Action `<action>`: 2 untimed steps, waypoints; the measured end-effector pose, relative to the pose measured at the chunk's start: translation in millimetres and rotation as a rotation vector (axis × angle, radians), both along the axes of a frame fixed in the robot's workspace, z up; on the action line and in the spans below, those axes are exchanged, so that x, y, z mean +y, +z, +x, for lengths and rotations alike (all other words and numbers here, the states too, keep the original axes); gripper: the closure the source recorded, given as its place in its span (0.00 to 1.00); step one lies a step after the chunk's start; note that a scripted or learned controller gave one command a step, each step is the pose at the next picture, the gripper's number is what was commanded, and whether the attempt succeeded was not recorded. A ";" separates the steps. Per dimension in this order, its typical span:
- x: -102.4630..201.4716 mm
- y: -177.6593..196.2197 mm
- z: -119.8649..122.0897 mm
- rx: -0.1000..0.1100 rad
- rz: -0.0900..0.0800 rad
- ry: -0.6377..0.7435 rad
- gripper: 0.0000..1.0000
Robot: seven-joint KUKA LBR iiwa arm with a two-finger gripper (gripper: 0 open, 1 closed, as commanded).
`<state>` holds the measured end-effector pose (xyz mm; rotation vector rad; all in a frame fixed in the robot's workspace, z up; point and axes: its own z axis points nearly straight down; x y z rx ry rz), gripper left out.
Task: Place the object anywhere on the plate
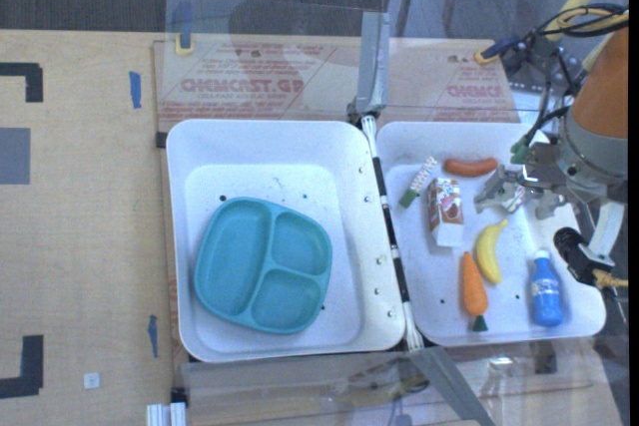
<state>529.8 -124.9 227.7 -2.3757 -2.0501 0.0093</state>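
Observation:
A teal plate (262, 264) with three compartments lies in the left bin (190, 160). The right bin (424, 137) holds a red sausage (470, 167), a small carton (445, 210), a green-ended stick (419, 181), a banana (488, 251), a carrot (473, 287) and a blue bottle (545, 289). My gripper (509, 190) hangs over the right bin, just above the banana and to the right of the sausage. Its metal fingers (491, 187) point left with a gap between them and nothing held.
Clear panels (270, 35) stand behind both bins. A ridge (384, 224) where the two bin rims meet runs between plate and objects. Cables and the arm's body (599, 125) crowd the right bin's right side. Bare wooden bench (80, 214) lies to the left.

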 end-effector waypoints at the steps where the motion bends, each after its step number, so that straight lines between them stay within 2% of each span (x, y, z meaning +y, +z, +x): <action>1: 41.1 -46.6 0.5 0.002 0.005 0.270 1.00; 2: 119.2 11.8 -29.5 -0.002 0.001 0.325 1.00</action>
